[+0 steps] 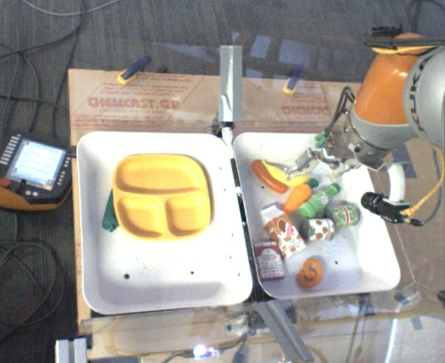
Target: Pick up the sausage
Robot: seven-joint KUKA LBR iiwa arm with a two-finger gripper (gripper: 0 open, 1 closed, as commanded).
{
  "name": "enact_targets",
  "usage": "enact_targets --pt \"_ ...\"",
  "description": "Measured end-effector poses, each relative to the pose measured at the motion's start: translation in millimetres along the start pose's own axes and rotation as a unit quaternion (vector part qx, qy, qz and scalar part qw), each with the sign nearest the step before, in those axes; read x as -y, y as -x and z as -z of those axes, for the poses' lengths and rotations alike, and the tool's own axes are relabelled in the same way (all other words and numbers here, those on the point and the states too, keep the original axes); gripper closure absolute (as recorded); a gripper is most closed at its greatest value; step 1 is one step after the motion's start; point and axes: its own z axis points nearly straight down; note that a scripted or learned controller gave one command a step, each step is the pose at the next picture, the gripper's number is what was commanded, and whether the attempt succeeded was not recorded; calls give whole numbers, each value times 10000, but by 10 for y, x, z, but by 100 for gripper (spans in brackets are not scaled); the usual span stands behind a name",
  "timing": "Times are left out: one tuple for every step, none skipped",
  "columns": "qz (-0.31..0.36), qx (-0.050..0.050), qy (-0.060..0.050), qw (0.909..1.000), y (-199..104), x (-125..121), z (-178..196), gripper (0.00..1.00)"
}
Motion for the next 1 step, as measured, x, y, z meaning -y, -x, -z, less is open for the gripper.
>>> enact_targets --pt "-1304 6 -6 9915 26 -25 -5 0"
